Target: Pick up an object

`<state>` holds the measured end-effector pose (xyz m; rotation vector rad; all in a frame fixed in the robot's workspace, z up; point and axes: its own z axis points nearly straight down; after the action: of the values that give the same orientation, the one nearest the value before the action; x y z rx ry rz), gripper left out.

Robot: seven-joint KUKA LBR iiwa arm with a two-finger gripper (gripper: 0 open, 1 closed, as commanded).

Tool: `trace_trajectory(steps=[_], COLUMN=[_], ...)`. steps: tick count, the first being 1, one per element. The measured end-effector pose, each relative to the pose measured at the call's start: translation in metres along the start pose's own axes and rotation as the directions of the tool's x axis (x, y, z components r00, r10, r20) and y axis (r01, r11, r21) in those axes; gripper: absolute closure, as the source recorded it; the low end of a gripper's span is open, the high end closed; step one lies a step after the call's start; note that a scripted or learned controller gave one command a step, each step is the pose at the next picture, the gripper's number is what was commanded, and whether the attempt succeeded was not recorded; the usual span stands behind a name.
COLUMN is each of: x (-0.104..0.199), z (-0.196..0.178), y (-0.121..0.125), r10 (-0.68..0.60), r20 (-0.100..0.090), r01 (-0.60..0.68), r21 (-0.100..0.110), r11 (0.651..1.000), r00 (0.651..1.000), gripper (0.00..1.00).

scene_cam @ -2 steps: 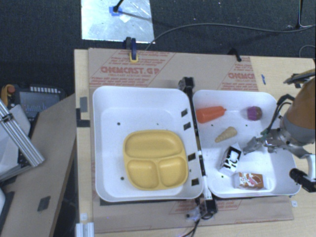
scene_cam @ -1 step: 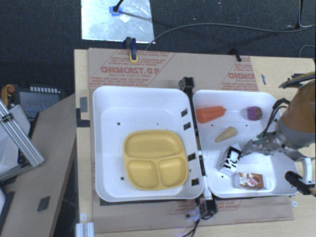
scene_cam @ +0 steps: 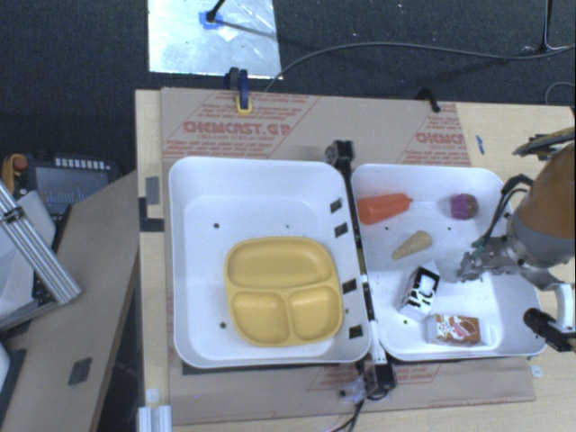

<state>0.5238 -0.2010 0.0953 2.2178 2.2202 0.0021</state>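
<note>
The right bin (scene_cam: 490,183) holds several objects. An orange carrot-like piece (scene_cam: 384,207) and a small purple item (scene_cam: 463,206) lie along its far side. In the middle rests a beige wedge (scene_cam: 411,244). A black-and-white box (scene_cam: 419,288) and a brown-and-white packet (scene_cam: 454,329) sit near the front. My gripper (scene_cam: 474,266) hangs low over the right side of this bin, just right of the black-and-white box and above the packet. No object is seen in it.
The left bin (scene_cam: 193,241) holds a yellow divided tray (scene_cam: 283,290). A black divider (scene_cam: 353,241) runs between the bins. The grey and orange arm (scene_cam: 544,214) covers the right bin's right wall.
</note>
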Motion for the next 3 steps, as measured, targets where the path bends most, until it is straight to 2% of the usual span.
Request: trace_trajectory(steps=[2,3], x=[0.006,0.005], z=[-0.09,-0.121], y=[0.004,0.006], r10=[-0.003,-0.004], r20=[0.001,0.0], r01=[0.003,0.004], r21=[-0.003,-0.001], r11=[1.0,1.0], r00=[1.0,1.0], gripper=[1.0,1.0])
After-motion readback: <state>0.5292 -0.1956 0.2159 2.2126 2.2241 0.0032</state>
